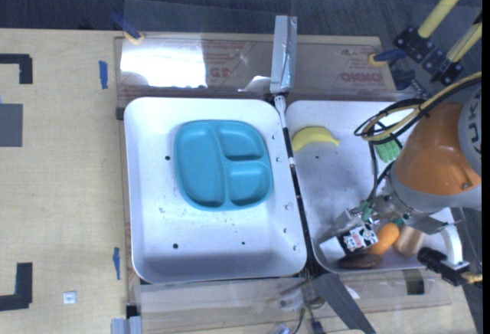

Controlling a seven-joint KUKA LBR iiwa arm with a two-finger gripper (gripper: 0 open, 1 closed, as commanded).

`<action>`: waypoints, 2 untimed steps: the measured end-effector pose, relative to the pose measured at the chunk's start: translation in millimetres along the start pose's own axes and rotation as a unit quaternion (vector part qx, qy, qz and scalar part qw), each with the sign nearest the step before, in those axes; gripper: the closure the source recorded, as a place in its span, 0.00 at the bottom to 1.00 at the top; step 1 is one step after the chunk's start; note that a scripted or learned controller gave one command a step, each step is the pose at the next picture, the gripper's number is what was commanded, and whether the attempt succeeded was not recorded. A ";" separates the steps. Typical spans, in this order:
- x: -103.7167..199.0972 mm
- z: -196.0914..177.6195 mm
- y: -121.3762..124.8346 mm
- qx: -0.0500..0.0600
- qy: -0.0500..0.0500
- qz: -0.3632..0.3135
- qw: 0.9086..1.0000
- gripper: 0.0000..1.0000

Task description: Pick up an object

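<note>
Low in the right bin (337,171), the claw (358,237) sits at the near wall among a small cluster of objects; whether it is released, clenched or grasping cannot be told. Just right of it lies an orange carrot-like piece (388,236), with a tan cylinder (409,240) beyond that, and a dark brown item (361,261) just below. Farther up and left rests a yellow banana (312,139). Well to the left, the other bin (145,194) carries a blue divided plate (223,163).
</note>
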State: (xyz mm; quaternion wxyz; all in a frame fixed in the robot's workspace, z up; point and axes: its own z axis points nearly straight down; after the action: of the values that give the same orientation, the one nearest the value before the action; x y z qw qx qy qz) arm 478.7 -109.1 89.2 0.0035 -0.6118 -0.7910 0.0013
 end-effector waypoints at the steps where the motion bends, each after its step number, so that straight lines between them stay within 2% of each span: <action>1: -22.3 -44.2 62.8 -0.003 -0.002 0.043 0.999 0.00; 2: -18.6 -41.3 132.3 -0.004 -0.002 0.130 0.991 0.00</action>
State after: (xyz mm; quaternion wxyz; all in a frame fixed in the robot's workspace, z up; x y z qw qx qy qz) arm 611.6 -93.9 129.6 -0.0007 -0.7097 -0.7045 -0.0007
